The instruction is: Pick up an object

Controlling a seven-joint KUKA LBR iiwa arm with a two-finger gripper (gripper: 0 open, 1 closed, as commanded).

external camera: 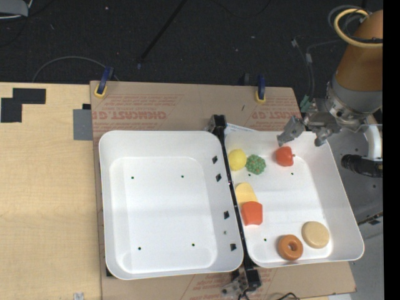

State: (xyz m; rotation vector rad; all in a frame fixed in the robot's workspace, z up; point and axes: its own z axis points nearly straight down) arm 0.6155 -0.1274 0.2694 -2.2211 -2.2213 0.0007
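Along the far right of the bench we find the gripper (306, 131), hanging from the grey arm (355, 92) with its orange band, poised over the far edge of the right bin (340, 186). Its two dark fingers are spread apart and nothing sits between them, so we call it released. Just near of those fingers, apart from them, lies a small red object (285, 156) with a rounded body, resting on the bin floor close to the far wall; nothing crowds it on the right.

To its left we see a green knobbly piece (255, 164) touching or just beside a yellow round piece (237, 159). Nearer along the divide sits a pale yellow block (245, 193) with an orange-red block (252, 213) pressed against its near side. At the near right corner a brown ring (290, 247) lies just beside a tan disc (315, 234).

We see the left bin (109, 167) as bare white floor with a few small dark dots. Black clips (226, 192) join the two bins along their shared edge. Both bins rest on a cardboard sheet (187, 108) with red printing, held at the far side by a yellow clamp (102, 85) and a blue and yellow clamp (260, 89). Left of that lies a pale wooden panel (44, 199); dark cables (156, 24) cross the black ground beyond
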